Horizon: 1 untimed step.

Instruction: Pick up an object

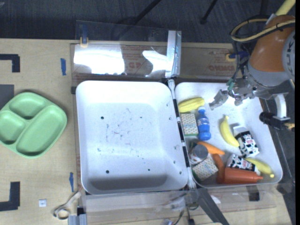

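gripper (228,96) above right bin's (274,179) far end — banana (228,131) below it, apart

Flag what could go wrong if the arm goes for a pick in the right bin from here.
1. Clutter: the blue bottle lies against the patterned box and close to the yellow corn-like item; a descent there may hit two things.
2. The banana is curved and may slip out.
3. The gripper hovers near the right bin's back wall; a low move could clip it.
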Tool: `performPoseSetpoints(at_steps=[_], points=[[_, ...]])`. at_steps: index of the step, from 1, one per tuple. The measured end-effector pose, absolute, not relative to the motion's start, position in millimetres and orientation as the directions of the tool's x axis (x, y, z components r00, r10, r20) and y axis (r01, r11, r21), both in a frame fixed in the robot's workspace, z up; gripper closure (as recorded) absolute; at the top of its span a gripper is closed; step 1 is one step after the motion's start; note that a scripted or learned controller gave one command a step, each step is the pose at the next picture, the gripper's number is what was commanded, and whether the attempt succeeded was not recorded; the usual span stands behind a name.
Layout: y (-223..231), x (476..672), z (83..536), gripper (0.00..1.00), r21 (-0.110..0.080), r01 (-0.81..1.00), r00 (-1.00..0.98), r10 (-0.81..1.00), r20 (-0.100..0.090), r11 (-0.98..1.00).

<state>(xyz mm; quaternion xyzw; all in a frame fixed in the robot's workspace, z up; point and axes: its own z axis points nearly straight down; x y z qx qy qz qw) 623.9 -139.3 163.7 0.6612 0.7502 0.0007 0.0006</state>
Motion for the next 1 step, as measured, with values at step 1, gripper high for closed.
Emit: performPoseSetpoints(at_steps=[1], points=[[-153.4,582.3,99.5,0.0,0.002,0.97,-0.243,0.97,-0.001,0.243]])
